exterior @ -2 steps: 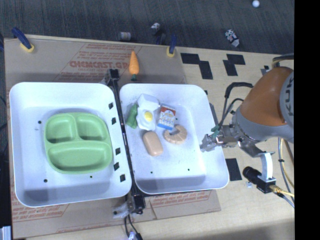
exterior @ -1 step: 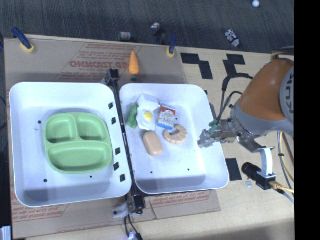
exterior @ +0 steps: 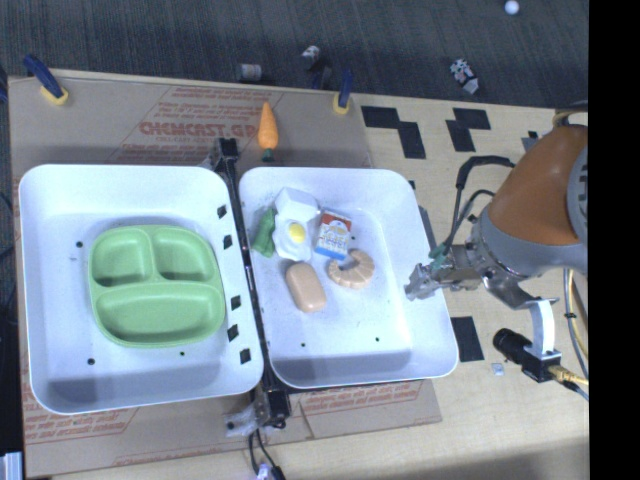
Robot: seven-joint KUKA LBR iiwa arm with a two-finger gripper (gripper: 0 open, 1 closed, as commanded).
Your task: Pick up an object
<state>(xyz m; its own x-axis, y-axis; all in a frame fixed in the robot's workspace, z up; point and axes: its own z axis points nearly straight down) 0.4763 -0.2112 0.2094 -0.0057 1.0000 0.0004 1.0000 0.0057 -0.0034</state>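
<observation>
Both bins, left bin [exterior: 50, 368] and right bin [exterior: 390, 338], are plain white. The divided tray [exterior: 155, 285] is pale green. The fried-egg piece [exterior: 295, 231] is white with a yellow centre. The carton [exterior: 334, 236] is white, red and blue. The bread roll [exterior: 306, 287] is tan-pink. The cookie [exterior: 352, 269] is light brown. The carrot [exterior: 267, 125] is orange. The desk [exterior: 480, 418] is beige with black rectangular marks. The cardboard sheet [exterior: 170, 118] is brown with red lettering. The arm [exterior: 545, 203] is grey with an orange band.
</observation>
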